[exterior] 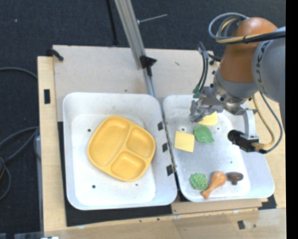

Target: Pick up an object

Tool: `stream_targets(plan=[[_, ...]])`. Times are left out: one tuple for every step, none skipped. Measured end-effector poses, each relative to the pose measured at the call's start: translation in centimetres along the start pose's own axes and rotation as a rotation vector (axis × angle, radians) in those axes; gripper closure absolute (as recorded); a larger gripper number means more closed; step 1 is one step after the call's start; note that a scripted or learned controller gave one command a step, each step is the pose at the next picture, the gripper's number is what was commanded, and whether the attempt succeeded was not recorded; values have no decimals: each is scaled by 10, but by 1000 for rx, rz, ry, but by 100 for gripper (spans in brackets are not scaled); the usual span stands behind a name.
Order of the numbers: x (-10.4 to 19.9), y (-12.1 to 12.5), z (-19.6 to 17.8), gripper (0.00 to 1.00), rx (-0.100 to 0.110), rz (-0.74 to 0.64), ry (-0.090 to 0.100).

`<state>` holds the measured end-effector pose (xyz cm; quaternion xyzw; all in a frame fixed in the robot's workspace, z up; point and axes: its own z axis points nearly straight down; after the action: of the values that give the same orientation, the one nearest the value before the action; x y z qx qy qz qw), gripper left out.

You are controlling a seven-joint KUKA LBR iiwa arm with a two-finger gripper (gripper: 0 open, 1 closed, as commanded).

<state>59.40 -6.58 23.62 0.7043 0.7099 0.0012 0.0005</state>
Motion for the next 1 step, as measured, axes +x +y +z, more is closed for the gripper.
stream_targets(plan=[[42, 34, 3, 100, 0, 1, 0]])
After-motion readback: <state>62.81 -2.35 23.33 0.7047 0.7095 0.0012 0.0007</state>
